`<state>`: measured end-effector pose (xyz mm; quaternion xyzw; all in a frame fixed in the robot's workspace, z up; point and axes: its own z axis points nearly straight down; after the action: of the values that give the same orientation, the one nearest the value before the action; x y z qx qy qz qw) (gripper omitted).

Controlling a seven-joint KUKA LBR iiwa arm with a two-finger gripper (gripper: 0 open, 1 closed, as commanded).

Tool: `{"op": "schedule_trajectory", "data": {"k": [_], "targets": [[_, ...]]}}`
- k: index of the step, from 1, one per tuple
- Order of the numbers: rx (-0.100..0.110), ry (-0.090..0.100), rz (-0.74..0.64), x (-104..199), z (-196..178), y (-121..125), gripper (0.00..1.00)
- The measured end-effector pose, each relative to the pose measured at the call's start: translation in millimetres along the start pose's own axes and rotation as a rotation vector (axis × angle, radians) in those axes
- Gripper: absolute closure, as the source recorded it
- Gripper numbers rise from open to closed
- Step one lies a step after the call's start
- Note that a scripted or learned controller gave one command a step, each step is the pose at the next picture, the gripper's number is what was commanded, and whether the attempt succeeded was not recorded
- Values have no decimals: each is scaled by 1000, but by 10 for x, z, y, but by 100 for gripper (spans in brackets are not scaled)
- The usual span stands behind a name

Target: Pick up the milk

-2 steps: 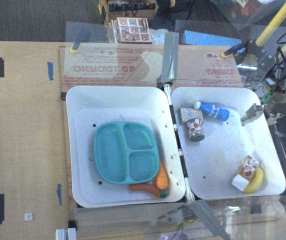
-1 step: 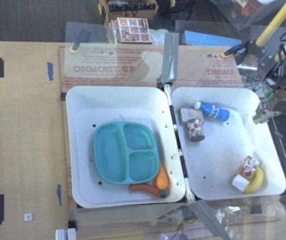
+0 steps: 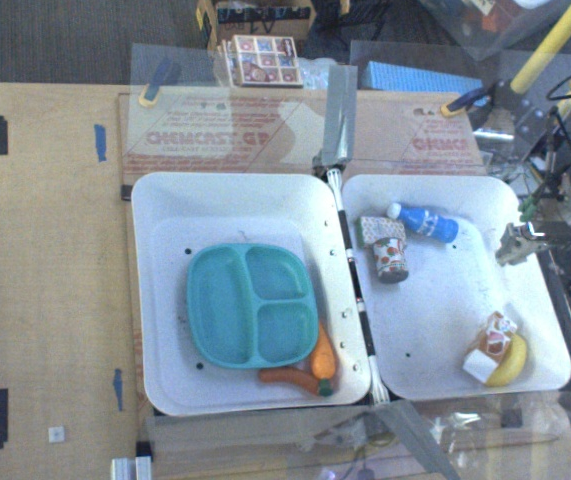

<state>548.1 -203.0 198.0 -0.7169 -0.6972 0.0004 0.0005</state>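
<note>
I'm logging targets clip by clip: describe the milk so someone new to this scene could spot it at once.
Look in the right bin, at its near right corner. There a small white carton with red print, the milk, lies against a yellow banana. The blue bottle and the can sit apart at the bin's far left; the milk is the only boxy white item.

The bench [image 3: 45,268] is pale wood with dark tape marks and blue tape strips. Two shallow white bins lie directly on it, touching — the left bin [image 3: 155,218] and the right bin [image 3: 540,368] — with cardboard sheets [image 3: 225,133] behind.
</note>
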Motion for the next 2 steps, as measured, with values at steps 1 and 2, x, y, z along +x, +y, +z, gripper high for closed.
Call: {"op": "schedule_trajectory", "data": {"k": [1, 2], "targets": [[0, 0, 1, -1, -1, 0, 0], [-4, -2, -144, 160, -934, -448, 0]]}}
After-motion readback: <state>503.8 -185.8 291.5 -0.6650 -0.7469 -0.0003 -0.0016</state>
